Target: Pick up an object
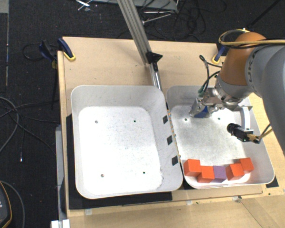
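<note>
Claw (199,109) seen low over right bin's (206,137) far end, something blue at tip (grip state cannot be told). Block row (218,170) lies well nearward, long axis crosswise.

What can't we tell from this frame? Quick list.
- Hand, camera view: too small and blurred to tell its finger state; a blue bit sits at its tip, unclear if part or object.
- Blocks at the right bin's near edge: orange and purple pieces packed together, so the count is uncertain.
- Arm: cut off by the right edge.
</note>
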You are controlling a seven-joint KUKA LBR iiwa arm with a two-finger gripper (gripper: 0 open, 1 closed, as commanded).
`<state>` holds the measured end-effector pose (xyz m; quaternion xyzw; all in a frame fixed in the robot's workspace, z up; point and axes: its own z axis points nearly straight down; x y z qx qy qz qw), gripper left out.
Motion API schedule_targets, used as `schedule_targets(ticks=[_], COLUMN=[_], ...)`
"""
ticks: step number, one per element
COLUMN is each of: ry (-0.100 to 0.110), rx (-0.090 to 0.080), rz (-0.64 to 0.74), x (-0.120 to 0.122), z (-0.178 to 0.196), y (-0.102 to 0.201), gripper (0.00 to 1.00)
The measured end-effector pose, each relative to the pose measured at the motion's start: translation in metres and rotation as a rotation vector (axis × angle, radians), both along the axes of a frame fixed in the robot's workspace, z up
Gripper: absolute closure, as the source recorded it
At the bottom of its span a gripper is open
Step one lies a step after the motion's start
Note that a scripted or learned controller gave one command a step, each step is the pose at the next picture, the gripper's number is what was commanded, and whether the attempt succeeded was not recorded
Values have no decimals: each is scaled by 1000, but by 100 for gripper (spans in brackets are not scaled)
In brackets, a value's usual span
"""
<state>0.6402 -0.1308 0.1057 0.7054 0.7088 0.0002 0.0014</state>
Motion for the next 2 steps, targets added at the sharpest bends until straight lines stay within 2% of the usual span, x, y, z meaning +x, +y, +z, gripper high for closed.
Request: schedule_targets(ticks=[1, 2], ry=[-8, 6], rx=[3, 5], rz=[4, 5], x=[26, -8], z=[95, 89], y=[66, 163], gripper=[100, 100])
